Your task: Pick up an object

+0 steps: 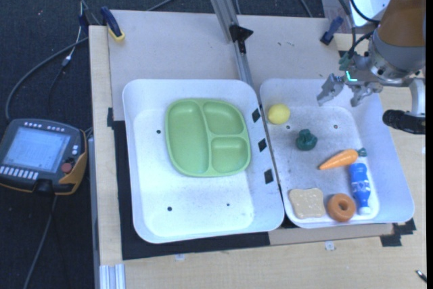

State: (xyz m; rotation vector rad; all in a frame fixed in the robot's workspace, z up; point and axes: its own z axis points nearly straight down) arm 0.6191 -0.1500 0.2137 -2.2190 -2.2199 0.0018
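Six objects crowd your right bin (399,179); jaws, apart and empty, hover at its far edge, so your descent risks missing the lemon (278,114).

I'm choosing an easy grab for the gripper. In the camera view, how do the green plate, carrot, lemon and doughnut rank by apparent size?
Largest to smallest:
1. Green plate, by far.
2. Carrot, the longest of the rest.
3. Doughnut and lemon look too alike to rank.
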